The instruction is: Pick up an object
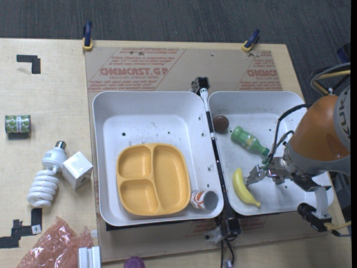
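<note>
Two white bins sit side by side on the bench: the left bin point(106, 149) holds a yellow divided plate point(152, 178) and a small cup point(203, 200) tipped in its near right corner. In the right bin point(245, 102) lie a green bottle point(249, 140), a banana point(244, 187) and a brown ball point(221, 123). The gripper point(260, 173) hovers just right of the banana, fingers apart, holding nothing

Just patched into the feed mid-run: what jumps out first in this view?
The yellow divided plate fills most of the left bin, with a small cup lying at its lower right corner. In the right bin, the gripper sits just right of a banana, below a green bottle and a brown ball.
</note>
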### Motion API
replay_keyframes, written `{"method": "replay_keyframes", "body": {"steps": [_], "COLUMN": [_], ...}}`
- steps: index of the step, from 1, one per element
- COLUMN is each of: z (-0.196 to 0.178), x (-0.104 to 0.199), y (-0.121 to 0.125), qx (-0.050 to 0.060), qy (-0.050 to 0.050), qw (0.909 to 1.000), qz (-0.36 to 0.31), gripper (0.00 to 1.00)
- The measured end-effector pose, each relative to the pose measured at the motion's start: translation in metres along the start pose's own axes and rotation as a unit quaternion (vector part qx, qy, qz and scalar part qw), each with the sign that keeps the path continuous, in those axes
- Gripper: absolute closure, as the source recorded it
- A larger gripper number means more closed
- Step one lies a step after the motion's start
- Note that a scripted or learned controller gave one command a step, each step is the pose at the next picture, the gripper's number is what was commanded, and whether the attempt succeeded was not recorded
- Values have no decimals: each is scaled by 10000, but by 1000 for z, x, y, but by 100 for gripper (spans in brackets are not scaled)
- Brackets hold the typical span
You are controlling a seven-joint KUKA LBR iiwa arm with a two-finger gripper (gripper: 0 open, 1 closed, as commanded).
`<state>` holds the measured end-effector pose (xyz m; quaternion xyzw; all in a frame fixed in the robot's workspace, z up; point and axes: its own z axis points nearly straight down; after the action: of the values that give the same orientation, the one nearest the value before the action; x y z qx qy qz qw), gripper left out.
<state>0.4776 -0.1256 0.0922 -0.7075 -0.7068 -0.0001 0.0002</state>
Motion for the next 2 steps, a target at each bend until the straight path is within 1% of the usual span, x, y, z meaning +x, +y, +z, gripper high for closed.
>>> {"method": "replay_keyframes", "body": {"steps": [1, 2], "z": [0, -10], "x": [32, 32], "y": [1, 2], "qx": [-16, -23], "qy": [-14, -7], "qw": [10000, 10000], "qz": [6, 9], "gripper": [0, 100]}}
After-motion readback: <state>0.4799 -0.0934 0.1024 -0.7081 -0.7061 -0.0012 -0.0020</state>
